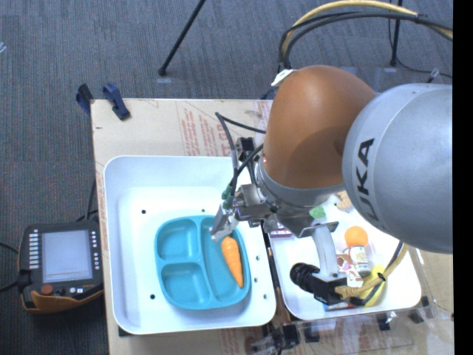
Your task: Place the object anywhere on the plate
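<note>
A grey-and-orange KUKA arm (347, 154) is reaching in from the right over a cardboard-topped bench (170, 128), its bulk hanging over the seam between two shallow white bins. The gripper (222, 226) is hovering low over the left bin (126, 198), above the far right edge of a blue divided plate (177, 287). From this angle it cannot be told whether the gripper is spread or pressed together, or whether it is touching anything.

An orange carrot (233, 261) is lying in the plate's long right-hand compartment, its thick end pointing toward the gripper and sitting just beside the gripper's tip, its narrow end pointing toward the near rim. The plate's two smaller compartments on the left are showing bare blue plastic. The plate itself is resting on the floor of the left bin, toward the side that borders the other bin.

In the right bin (410, 291), partly hidden under the arm, an orange fruit (356, 236) is sitting just beside a small printed carton (355, 261), with a green item (318, 211) peeking out near the wrist.

Two blue clamps (114, 100) are gripping the bench's far left corner. On the grey carpet to the left, a teach pendant (63, 261) with a pale screen is lying face up, and a thin black stand leg (185, 28) is slanting across the floor beyond the bench.
</note>
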